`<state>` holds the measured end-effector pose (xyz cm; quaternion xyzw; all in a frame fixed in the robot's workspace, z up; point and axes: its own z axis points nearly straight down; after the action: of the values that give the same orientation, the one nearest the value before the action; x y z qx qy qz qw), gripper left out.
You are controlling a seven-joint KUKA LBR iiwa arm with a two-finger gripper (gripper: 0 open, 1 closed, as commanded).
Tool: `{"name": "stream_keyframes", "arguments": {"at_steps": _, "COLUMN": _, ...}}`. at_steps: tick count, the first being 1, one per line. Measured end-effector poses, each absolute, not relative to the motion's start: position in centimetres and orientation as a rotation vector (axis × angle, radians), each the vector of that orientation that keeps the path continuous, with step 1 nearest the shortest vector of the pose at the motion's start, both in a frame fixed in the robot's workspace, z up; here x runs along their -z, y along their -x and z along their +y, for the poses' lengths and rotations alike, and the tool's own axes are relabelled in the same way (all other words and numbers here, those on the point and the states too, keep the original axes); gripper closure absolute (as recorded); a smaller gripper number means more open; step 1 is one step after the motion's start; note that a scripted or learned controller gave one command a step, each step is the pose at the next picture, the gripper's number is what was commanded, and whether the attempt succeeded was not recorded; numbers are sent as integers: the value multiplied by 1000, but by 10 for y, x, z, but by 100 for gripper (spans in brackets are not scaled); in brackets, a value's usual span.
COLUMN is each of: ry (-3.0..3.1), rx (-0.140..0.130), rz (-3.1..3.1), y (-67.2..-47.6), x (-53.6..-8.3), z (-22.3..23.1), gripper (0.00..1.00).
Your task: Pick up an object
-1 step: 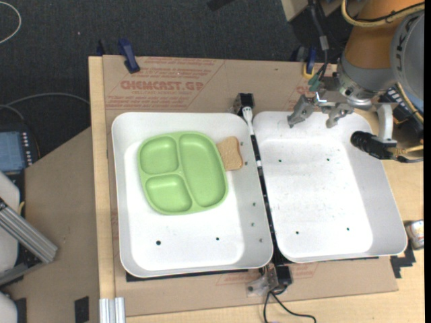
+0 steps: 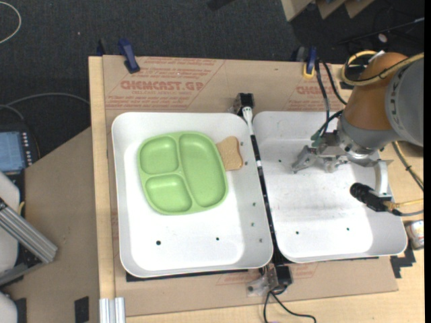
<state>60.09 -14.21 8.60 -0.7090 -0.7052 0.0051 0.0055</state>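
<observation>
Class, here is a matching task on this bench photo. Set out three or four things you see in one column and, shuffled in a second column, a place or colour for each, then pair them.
Things:
1. divided plate
2. tan sponge
3. gripper
4. blue clamp

Descriptions:
A. over the right bin
B. green, in the left bin
C. on the board's far edge
D. at the plate's right rim

Pairs: 1-B, 2-D, 3-A, 4-C
</observation>
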Motion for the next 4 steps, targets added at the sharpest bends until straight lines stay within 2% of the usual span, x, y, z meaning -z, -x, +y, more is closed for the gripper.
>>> {"name": "stream_keyframes", "arguments": {"at_steps": 1, "ry": 2225, "rx": 2, "rz": -2222, "y": -607, "x": -105, "z": -139, "gripper": 100}}
{"name": "stream_keyframes", "arguments": {"at_steps": 2, "ry": 2217, "rx": 11, "rz": -2233, "y": -597, "x": -191, "z": -67, "gripper": 100}}
{"name": "stream_keyframes", "arguments": {"at_steps": 3, "ry": 2210, "rx": -1, "rz": -2226, "y": -575, "x": -185, "z": 13, "gripper": 100}}
{"name": "stream_keyframes", "arguments": {"at_steps": 4, "ry": 2215, "rx": 8, "rz": -2229, "y": -535, "x": -245, "z": 60, "gripper": 100}}
